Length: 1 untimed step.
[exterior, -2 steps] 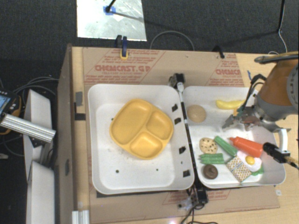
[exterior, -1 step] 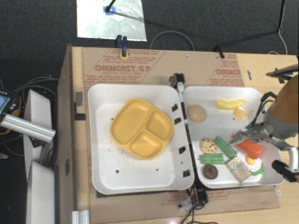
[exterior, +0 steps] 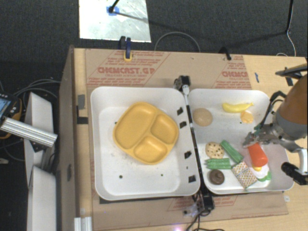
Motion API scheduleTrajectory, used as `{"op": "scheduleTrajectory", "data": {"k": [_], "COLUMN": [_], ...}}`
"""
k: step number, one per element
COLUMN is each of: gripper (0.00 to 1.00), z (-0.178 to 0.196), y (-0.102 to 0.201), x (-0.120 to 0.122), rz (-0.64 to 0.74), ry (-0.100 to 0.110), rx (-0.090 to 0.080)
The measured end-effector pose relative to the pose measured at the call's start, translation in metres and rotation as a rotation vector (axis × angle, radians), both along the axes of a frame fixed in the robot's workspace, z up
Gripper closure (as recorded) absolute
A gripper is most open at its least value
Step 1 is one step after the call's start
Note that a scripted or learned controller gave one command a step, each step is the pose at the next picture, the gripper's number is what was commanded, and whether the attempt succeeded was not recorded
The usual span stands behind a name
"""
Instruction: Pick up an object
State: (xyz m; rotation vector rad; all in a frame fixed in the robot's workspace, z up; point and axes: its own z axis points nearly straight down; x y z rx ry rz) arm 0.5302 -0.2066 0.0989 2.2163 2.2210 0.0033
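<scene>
My gripper (exterior: 255, 138) hangs low over the right side of the right bin (exterior: 211, 99), directly above the top end of an orange bottle (exterior: 257, 155) that lies in the bin. Left of the bottle lie a green pickle (exterior: 232, 151), a speckled cookie (exterior: 214, 149), a green bean pod (exterior: 217, 163) and a brown round biscuit (exterior: 217, 177). A patterned packet (exterior: 244, 174) rests below the bottle. At the back of the bin are a yellow banana (exterior: 236, 107), a small orange piece (exterior: 247, 117) and a tan round bun (exterior: 202, 117).
The left bin (exterior: 103, 177) holds a yellow divided plate (exterior: 146, 131). A black-clipped divider (exterior: 188, 129) runs between the two bins. The arm's orange band (exterior: 293, 107) stands over the right bin's right edge. A cardboard sheet (exterior: 159, 69) lies under both bins.
</scene>
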Motion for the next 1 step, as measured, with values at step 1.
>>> {"op": "scheduleTrajectory", "data": {"k": [1], "gripper": [1.0], "z": [-0.0092], "y": [0.0969], "x": [0.0394], "rz": [0.012], "ry": [0.001], "rx": [0.005]}}
